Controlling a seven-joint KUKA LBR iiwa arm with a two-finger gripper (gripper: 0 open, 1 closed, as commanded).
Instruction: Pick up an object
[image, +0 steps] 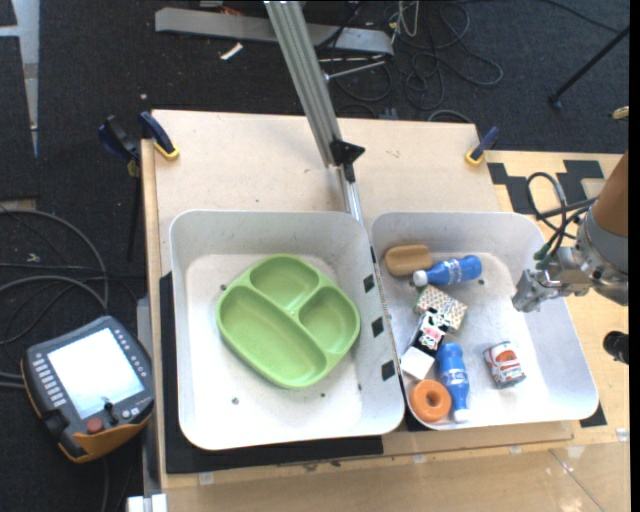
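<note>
The right bin (560, 395) holds several small objects: a tan wooden piece (406, 259), a blue bottle (452, 271) lying near the back, a checkered box (441, 307), a black and white box (430, 332), a second blue bottle (453, 377), an orange ring (432, 400) and a small red and white can (506, 364). My gripper (529, 293) hangs over the bin's right side, above and to the right of the can, with nothing seen between its fingers.
The left bin (190, 300) carries a green divided plate (288, 320). A grey metal pole (310, 80) slants down to the bins' shared wall. A teach pendant (85, 385) lies off the bench at the left. Cables cross the floor behind.
</note>
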